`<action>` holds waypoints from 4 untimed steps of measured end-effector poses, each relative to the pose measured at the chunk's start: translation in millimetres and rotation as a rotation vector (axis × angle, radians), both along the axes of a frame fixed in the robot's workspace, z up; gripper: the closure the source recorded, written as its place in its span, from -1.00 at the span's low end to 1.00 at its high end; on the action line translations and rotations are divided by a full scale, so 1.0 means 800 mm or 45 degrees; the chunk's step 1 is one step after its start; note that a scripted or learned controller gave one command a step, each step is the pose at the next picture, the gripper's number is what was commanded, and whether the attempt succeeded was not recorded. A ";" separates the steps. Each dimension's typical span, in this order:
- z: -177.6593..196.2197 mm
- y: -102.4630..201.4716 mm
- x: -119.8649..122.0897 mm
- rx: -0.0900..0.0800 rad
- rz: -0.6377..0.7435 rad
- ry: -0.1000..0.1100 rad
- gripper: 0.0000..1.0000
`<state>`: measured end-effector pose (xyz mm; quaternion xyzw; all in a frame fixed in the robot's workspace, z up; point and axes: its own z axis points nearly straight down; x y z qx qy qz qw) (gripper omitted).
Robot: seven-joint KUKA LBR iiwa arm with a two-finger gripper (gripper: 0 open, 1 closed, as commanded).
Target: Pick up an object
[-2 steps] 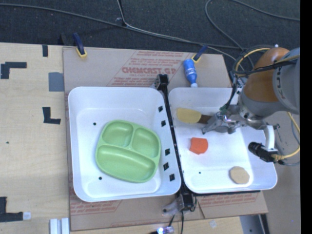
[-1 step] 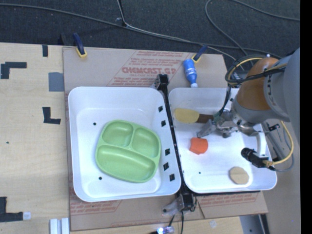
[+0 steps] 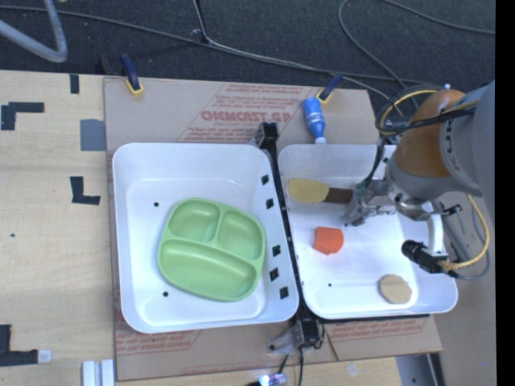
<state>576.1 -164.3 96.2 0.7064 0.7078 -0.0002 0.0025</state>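
- Camera view: the gripper (image 3: 360, 210) hangs low over the right bin (image 3: 418, 302), near the middle of that bin's far half, on a grey arm (image 3: 451, 147) with an orange band that comes in from the right edge.
- Its jaws are small, dark and metallic here; they look drawn close together with nothing between them, though the slant and blur make that hard to be sure of.
- An orange block (image 3: 327, 240), matte and roughly cube-shaped, lies on the bin floor just beside the jaws, toward the near edge and slightly left of them, apart from them.
- A pale yellow brush-like thing (image 3: 308, 190) with a flat oval head and a dark handle lies near the bin's far-left corner; the handle's end reaches to the jaws, and I cannot tell whether it touches them.
- A tan, rounded, stone-like piece (image 3: 395, 289) rests by the near-right corner of the right bin, well apart from the jaws.
- The left bin (image 3: 129, 215), smooth white plastic with rounded corners, carries a light green divided tray (image 3: 212, 248), glossy, lying tilted about its middle.
- A blue and white bottle (image 3: 315, 119) lies on the brown cardboard sheet (image 3: 233, 111) beyond the right bin's far-left corner.
- The cardboard covers the pale wooden tabletop (image 3: 48, 240).
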 end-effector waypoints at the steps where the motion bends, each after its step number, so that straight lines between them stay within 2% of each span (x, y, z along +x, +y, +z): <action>1: 0.077 0.008 0.004 0.003 0.000 -0.002 1.00; 2: 0.154 0.011 -0.003 0.003 0.000 -0.002 1.00; 3: 0.173 0.011 -0.002 0.004 -0.001 0.003 1.00; 4: 0.161 0.080 0.011 0.006 0.005 0.005 1.00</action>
